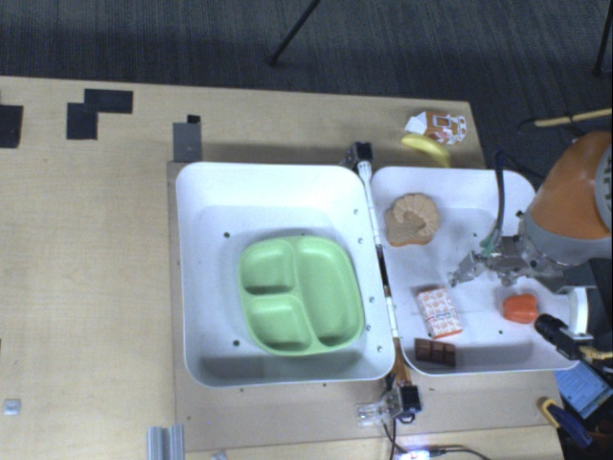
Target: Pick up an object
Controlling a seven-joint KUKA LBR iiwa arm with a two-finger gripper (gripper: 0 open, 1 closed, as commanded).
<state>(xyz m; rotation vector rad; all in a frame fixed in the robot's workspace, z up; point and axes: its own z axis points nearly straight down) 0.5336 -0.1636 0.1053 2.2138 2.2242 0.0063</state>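
The right bin point(479, 195) holds a round tan bread-like piece point(413, 218) at its far left. Nearer the front lie a small red-and-white patterned carton point(438, 312) and a dark brown chocolate bar point(436, 353). An orange object point(520, 308) sits at the bin's right side. My gripper point(484, 264) hangs low over the middle of this bin, right of the carton and just up-left of the orange object. The grey arm with its orange band point(575, 199) comes in from the right. I see nothing held in the gripper.
The left bin point(206, 257) carries a green divided plate point(299, 292). A yellow banana-like toy point(424, 147) and a small packet point(443, 126) lie on the bench beyond the right bin. Cables and blue parts point(579, 391) crowd the near right corner.
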